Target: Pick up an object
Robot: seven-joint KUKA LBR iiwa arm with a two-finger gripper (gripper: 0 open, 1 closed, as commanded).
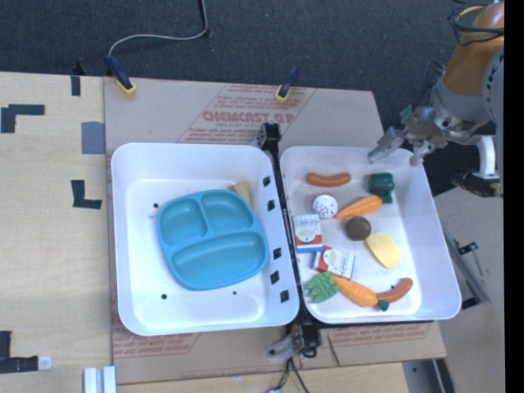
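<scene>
The right bin (426, 211) holds several toy foods: a hot dog sausage (327, 178), a green pepper piece (381, 185), a white ball (325, 206), a small carrot (359, 207), a brown round piece (357, 228), a yellow wedge (383, 250), a large carrot with green leaves (348, 287), a second sausage (396, 291) and small printed cartons (308, 229). My gripper (400, 146) hangs over the bin's far right rim, open, fingers spread, with nothing between them. It is above and right of the green pepper piece.
The left bin (135, 219) holds a blue divided plate (214, 237) with a tan piece (242, 191) at its far edge. Black clips line the divider (277, 219) between bins. Yellow clamps (121, 76) pin the cardboard sheet at the back.
</scene>
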